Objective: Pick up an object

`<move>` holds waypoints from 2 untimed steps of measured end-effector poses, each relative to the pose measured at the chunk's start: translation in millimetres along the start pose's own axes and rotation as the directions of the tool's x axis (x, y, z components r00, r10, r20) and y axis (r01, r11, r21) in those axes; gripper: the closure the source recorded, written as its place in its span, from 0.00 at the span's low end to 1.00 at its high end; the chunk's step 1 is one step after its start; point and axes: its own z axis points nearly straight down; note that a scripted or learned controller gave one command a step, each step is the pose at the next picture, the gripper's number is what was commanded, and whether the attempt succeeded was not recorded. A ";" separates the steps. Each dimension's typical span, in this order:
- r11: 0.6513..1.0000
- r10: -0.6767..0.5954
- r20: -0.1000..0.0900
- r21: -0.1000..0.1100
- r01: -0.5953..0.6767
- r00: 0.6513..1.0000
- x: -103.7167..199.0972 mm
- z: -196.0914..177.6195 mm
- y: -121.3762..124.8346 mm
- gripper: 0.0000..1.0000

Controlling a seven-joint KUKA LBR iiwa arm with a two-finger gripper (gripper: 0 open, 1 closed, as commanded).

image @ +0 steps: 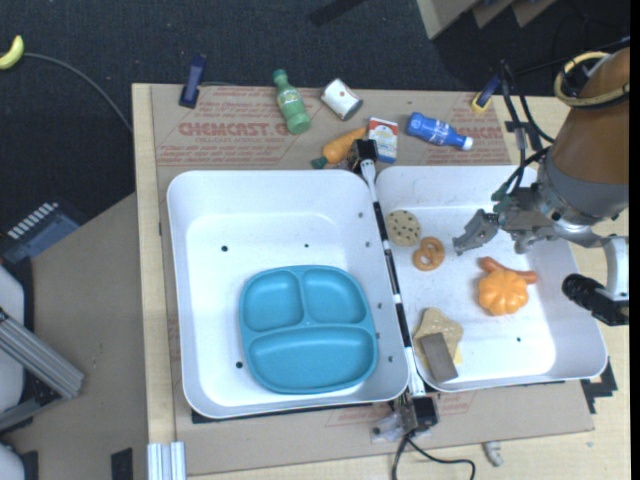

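Four items in right bin (560, 363), fingers (478, 234) above pretzel (428, 255)

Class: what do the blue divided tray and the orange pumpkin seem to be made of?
Blue divided tray: probably moulded plastic, with a smooth, even, slightly glossy surface and rounded compartments.
Orange pumpkin: likely toy plastic or rubber, with uniform colour and a soft sheen; uncertain.

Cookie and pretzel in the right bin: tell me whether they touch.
Apart. The camera view shows a strip of white bin floor between the round cookie and the pretzel, which lies just below and to its right.
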 end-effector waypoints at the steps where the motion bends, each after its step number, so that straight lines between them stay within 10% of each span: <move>1: 1.000 0.001 0.000 0.002 -0.001 1.000 -53.9 37.8 -13.8 0.00; 2: 1.000 0.001 0.000 0.001 -0.001 1.000 -51.4 133.5 -22.4 0.00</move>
